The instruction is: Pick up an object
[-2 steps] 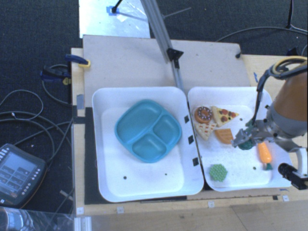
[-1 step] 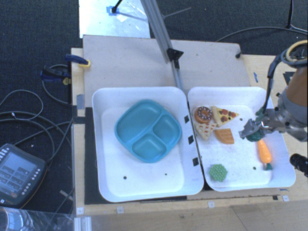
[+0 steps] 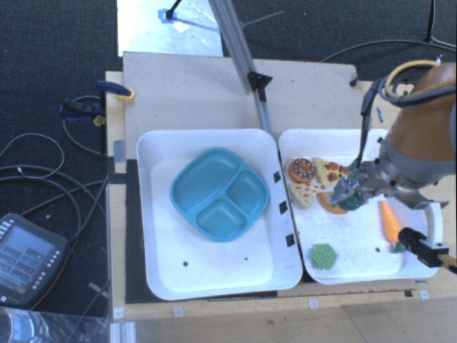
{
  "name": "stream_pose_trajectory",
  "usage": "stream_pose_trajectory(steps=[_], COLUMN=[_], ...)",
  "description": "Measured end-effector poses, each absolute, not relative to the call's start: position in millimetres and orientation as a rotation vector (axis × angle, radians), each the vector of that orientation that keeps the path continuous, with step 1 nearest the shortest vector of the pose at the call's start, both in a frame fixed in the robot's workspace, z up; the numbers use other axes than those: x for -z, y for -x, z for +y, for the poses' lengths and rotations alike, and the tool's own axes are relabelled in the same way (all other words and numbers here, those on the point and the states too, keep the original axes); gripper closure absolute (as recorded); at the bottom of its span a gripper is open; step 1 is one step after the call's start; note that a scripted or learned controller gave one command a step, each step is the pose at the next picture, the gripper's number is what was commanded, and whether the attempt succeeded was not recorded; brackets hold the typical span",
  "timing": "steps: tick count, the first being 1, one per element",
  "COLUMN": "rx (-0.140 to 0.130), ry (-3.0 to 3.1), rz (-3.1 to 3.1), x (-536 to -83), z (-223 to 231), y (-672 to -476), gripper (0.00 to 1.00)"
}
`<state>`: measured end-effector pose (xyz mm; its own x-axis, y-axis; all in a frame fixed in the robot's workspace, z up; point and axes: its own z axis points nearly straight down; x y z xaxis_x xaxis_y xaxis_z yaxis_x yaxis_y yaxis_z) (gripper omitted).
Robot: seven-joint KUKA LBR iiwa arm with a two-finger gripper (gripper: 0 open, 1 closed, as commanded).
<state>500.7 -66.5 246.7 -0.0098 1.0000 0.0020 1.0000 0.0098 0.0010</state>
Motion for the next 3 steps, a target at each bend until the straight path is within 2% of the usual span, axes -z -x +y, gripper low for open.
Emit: stream_pose_trajectory(steps=[2, 3], rx=[0.005, 0.003], ry=[2.208, 2.207], rz=[-2.234, -2.232], x=[-236, -227], z=[40, 96], y=[-512.6, -498.2], gripper=[1.0, 1.0])
